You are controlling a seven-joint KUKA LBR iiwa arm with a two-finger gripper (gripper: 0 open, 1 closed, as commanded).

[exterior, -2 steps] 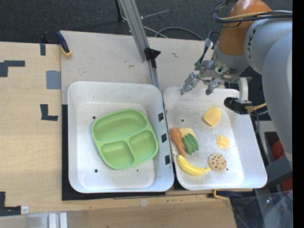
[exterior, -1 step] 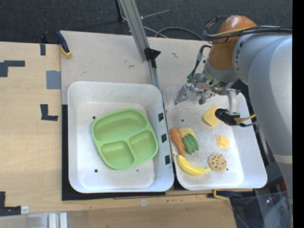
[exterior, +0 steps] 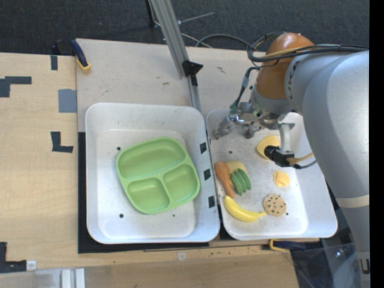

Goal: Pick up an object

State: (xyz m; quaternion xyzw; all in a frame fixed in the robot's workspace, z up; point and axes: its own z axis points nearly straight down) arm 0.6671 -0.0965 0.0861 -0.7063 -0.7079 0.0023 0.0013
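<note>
Below my fingers [exterior: 252, 126], whose state I cannot tell, the banana [exterior: 242, 212] looks light, stiff, smooth; best gripped mid-curve.

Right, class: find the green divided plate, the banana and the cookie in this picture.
green divided plate [exterior: 157, 174], camera view, on the ridge between its compartments.
banana [exterior: 242, 211], camera view, on the middle of its curve.
cookie [exterior: 275, 204], camera view, on its centre.
</note>
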